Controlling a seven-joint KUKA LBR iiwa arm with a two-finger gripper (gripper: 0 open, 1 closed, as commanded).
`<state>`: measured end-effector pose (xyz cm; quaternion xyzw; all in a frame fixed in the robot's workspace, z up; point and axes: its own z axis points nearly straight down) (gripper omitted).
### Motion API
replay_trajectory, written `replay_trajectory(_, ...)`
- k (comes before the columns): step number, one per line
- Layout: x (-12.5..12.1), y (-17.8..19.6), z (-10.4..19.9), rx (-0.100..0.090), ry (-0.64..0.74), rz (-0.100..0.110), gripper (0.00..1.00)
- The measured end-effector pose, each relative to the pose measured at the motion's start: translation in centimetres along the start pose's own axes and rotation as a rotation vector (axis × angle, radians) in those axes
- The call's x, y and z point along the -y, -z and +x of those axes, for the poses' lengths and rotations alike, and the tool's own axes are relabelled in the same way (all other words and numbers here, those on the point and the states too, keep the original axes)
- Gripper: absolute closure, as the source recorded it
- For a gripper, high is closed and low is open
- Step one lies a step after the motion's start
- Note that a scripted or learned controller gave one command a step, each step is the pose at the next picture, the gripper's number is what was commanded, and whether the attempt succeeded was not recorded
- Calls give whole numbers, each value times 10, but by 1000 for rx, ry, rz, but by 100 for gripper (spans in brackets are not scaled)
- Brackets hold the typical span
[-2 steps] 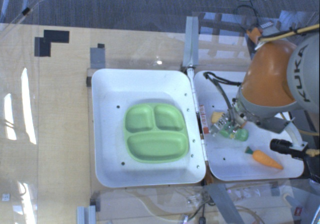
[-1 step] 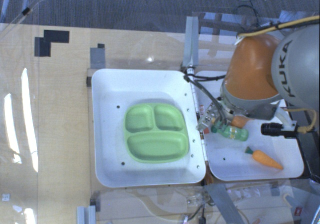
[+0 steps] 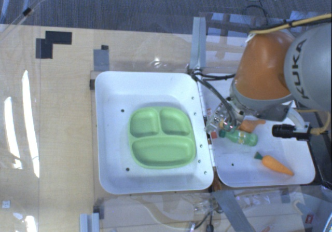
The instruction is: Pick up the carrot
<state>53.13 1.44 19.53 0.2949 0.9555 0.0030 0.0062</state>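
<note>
**Carrot lies free in the right bin while the arm hangs over the bin's left side**

Carrot (image 3: pixel 276 165) first: there it is, orange with a small green top, lying flat on the floor of the right bin (image 3: pixel 306 174), towards the near right corner. Its green end points left and slightly up in the view, the orange tip runs down to the right. Nothing touches it.

From the camera view above the bench, the arm (image 3: pixel 275 70) comes in from the right, its big orange band sitting over the upper part of the right bin. Below it, the gripper (image 3: pixel 222 122) is down by the bin's left wall, near the divide between the two bins. Are the fingers apart or together? I cannot tell; the wrist and cabling crowd that spot.

Just beside the gripper lies a green bottle (image 3: pixel 239 137) on its side, and a small orange piece (image 3: pixel 252 124) shows just above it, partly under the arm. The carrot sits well apart from the gripper, further right and nearer the front edge.

Over in the left bin (image 3: pixel 111 122), a green divided plate (image 3: pixel 161 137) rests in the middle, two small compartments at the far side, one long one nearer.
</note>
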Motion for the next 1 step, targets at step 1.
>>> replay_trajectory(1,36,-10,-30,-4,222,4,100)
